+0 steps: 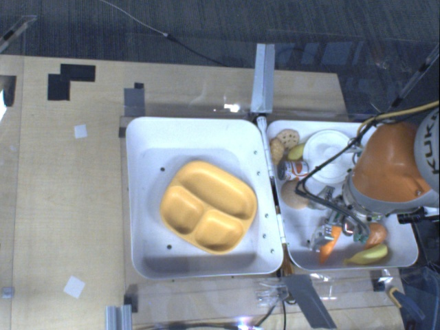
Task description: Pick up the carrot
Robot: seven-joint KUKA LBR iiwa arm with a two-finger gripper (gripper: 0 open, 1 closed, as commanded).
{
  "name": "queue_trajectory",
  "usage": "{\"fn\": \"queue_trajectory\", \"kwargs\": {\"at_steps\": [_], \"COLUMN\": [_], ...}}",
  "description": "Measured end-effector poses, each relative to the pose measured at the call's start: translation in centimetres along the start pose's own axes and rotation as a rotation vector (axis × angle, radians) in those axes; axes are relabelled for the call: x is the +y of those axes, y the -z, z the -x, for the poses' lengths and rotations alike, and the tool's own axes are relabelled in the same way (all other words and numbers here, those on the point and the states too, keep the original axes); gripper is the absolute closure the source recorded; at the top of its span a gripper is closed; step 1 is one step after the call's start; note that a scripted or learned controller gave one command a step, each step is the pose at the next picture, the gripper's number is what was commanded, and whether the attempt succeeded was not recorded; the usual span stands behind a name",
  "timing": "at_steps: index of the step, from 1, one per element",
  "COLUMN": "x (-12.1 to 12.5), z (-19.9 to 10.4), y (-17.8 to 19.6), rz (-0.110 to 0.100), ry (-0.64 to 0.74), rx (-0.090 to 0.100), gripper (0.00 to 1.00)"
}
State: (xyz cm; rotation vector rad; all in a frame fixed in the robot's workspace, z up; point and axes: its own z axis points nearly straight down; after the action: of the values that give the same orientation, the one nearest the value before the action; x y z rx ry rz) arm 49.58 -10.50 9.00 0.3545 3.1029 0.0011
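Orange carrot (329, 244) lies touching the jaws' tips.

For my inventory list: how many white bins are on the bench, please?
2. The left bin holds a yellow tray; the right bin holds the food items, partly covered by the arm.

The pale wooden counter (62, 205) is carrying two shallow white bins side by side, touching along a central divider. The left bin (148, 253) is sitting near the middle of the counter; the right bin (405, 253) is lying against it toward the right edge. Black square markers (69, 80) are showing at the far left corner, and small white paper squares (80, 131) are lying on the bare wood to the left, one far, one (73, 287) near. A grey metal post (262, 78) is standing at the far side between the bins.
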Motion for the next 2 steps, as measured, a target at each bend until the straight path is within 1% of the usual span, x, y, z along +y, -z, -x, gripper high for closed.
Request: {"fn": "queue_trajectory", "kwargs": {"at_steps": [1, 2], "x": [0.2, 1.6], "z": [0.3, -0.6], "y": [1.2, 0.2], "rz": [0.001, -0.005], "ry": [0.005, 0.178], "rx": [-0.008, -0.005], "gripper": [1.00, 1.00]}}
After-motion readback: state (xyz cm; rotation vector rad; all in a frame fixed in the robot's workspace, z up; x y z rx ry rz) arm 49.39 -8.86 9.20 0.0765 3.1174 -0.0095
